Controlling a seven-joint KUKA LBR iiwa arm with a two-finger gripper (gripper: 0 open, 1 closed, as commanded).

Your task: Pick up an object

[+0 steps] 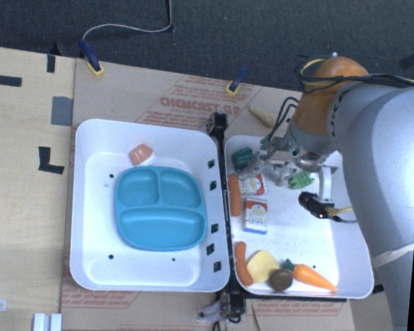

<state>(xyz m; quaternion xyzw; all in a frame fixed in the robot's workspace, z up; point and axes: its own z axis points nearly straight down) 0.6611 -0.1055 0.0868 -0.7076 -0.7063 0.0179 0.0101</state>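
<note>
Bench: pale wooden top (14, 201) under a brown cardboard sheet (154, 105) with red lettering, and on it I see two shallow white bins side by side, held together by black clips (217, 123).
Arm: my grey arm (382, 163) with its orange band (322, 99) comes in from the right and hangs over the far end of the right white bin (343, 261).
Gripper: the two-finger gripper (288, 165) sits low in that bin; I cannot tell from up here how far apart its fingers are, or whether anything is between them.
Just beside the gripper: a dark green rounded toy (243, 157) to its left and a bright green leafy piece (302, 180) to its right, both very close to the metal.
Nearer than the gripper, same bin: a small white and red carton (252, 185), a second red and white box (256, 215), and an orange sausage-shaped toy (234, 194) along the left wall.
Near corner, well apart from the gripper: an orange carrot (314, 278), a brown rounded toy (280, 279), a yellow wedge (261, 264) and another orange sausage (241, 263), bunched together.
Left of the gripper, other bin: the left white bin (92, 186) holds a blue divided plastic plate (161, 209) and a small pink-orange piece (141, 154) just beyond it.
</note>
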